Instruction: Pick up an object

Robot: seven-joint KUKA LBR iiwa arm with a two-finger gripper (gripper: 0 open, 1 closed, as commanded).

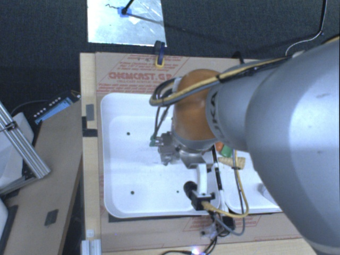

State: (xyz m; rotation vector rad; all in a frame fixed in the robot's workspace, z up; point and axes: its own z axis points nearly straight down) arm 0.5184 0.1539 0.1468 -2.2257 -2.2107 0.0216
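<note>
We find the arm entering from the view's right, with its orange band just above the wrist. The gripper hangs below that band, over the left bin, close to that bin's right-hand wall. The wrist covers the gripper from above, so we cannot tell whether it is spread or pressed together, and we see nothing pinched in it.

The things available for picking lie on the gripper's right, beyond the wall between the bins, in the right bin:

- A green item with a spot of orange on it lies near the gripper, at roughly its level in the view, and is partly hidden by the arm.
- A tan item lies just beside the green item, on the side away from the gripper.

We cannot tell whether these two touch.

Both bins rest on a cardboard sheet with red print. Behind the gripper, at the sheet's far edge, we see a blue and yellow clamp. Farther back lies a shiny sheet. Well to the gripper's left, a metal rail slants across the bench.
</note>
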